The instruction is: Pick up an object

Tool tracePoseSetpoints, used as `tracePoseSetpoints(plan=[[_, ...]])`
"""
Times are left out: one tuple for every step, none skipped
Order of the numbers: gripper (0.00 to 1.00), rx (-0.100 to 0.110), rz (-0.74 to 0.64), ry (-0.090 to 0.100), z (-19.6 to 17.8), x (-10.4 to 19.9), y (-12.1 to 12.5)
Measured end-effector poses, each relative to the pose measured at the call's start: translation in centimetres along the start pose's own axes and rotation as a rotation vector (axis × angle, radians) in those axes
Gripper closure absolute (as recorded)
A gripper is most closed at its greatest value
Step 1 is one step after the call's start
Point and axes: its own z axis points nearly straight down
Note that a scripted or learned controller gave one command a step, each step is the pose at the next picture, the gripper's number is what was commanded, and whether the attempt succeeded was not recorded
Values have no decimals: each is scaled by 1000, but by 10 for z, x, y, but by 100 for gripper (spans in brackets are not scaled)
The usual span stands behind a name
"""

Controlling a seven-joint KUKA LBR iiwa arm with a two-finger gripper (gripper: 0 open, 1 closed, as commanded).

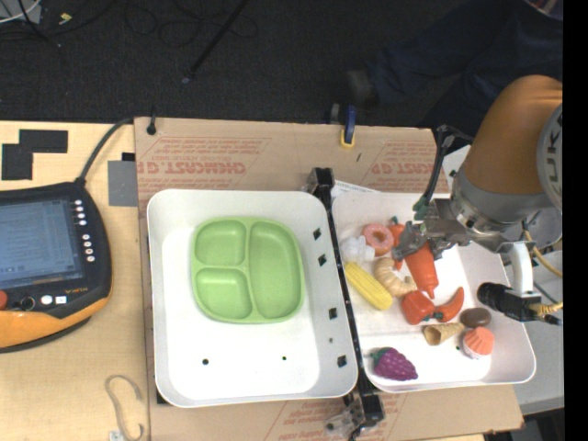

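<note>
- On the left, the left bin (175, 338) holds a green divided plate (247, 270), which has no part in this grasp, so we leave it alone.
- Moving right, the right bin (519, 361) carries a crowd of toy food: a yellow corn cob (367, 285), a pink doughnut (377, 237), a purple bunch of grapes (395, 364), a red pepper (430, 304), a cone (442, 333) and a brown piece (475, 317).
- The gripper (411, 243) sits low over the upper middle of that bin, right at the top end of the orange carrot (422, 268), which we judge to be its target.
- We cannot tell how the claw stands, as its dark body blends with the toys beneath.
- To do this step well, we judge the claw should straddle the carrot across its narrow width, settle fully before closing, then lift straight up.
- The risk is crowding: the pepper touches the carrot's lower end and a pale piece lies just beside it, so a skewed approach may nudge neighbours or pinch two things.
- The carrot is smooth, glossy orange plastic, tapered and lying at a slant, so it may slip from a shallow pinch.
</note>
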Motion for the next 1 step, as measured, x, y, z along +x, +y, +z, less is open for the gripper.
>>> tracePoseSetpoints(plan=[[100,1,-1,0,3,38,-20]])
